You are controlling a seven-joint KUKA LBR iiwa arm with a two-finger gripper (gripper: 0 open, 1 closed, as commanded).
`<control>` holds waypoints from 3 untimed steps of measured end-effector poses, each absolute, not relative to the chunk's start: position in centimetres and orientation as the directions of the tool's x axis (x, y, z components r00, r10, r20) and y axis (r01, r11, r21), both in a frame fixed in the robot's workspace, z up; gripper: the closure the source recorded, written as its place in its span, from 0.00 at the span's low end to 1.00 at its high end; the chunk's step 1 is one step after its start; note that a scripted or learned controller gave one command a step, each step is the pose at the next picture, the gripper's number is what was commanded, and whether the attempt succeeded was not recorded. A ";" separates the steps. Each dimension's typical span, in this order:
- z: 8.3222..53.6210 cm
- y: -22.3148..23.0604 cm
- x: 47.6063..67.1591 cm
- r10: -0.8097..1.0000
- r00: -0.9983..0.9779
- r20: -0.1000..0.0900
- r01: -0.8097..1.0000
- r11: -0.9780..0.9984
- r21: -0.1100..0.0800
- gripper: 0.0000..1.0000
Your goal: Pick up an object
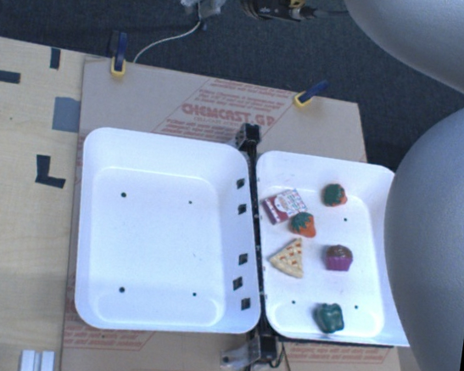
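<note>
A: What sits in the right white bin (378,180)?

B: Small toy foods at centre right of the frame: a yellow wedge like a pizza slice (289,258), a purple cup-shaped piece (338,257), a green pepper (329,317), a red-and-white packet (284,205).

A: Easiest to take?

B: Probably the purple piece: light, stiff, standing apart. Pinch its sides. The jaws' state I cannot tell.

Two white bins (167,163) sit on tan cardboard (225,111) printed with red lettering, the right one holding a red-and-white packet (285,205), a yellow pizza slice (289,258), a purple toy (338,257) and a green pepper (329,317).
</note>
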State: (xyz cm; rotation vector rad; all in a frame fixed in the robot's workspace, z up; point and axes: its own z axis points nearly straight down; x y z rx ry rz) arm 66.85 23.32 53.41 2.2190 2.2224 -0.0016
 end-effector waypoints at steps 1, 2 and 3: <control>51.4 23.3 66.8 1.000 -0.001 -0.002 1.000 0.001 -0.003 1.00; 47.8 23.3 66.8 1.000 0.000 -0.003 1.000 0.000 -0.004 1.00; 53.8 23.3 66.8 1.000 -0.002 0.001 1.000 0.002 0.005 1.00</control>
